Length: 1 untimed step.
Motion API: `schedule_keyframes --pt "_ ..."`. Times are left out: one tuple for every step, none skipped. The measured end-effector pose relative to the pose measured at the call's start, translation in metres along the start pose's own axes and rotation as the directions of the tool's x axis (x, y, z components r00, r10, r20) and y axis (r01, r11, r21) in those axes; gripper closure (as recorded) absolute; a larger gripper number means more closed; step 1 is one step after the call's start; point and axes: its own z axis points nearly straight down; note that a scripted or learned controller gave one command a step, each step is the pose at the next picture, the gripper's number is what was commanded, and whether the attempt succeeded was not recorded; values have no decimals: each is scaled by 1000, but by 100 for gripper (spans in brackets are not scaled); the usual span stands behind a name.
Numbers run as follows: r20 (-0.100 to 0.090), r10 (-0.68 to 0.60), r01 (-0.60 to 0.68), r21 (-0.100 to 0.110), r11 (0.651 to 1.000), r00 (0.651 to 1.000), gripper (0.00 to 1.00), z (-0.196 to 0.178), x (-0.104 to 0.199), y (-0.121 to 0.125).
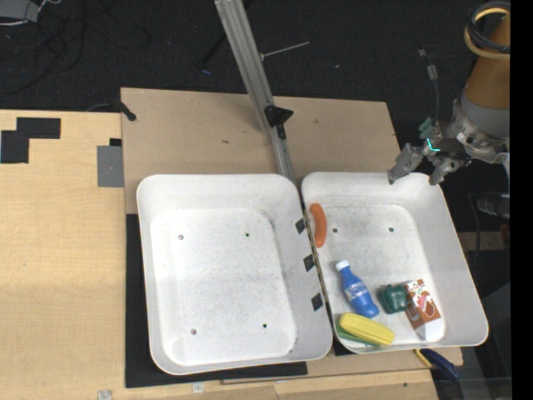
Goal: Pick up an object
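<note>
Claw: spread, empty, above right bin's far rim.
Advice: descend squarely over blue bottle, clear of neighbours.

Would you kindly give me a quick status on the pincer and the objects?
Pincer open, above right bin's far rim, holding nothing. Blue bottle, corn cob, carton, orange sausage untouched. Nothing in the way.

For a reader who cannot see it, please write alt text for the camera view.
The gripper hangs open over the far right corner of the right bin, holding nothing. That bin holds a carrot, a blue bottle, a corn cob, a green object and a carton.
</note>
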Motion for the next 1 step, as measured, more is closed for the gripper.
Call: schedule_keyframes --pt "-2 -2 2 5 1000 1000 0 64 4 2"
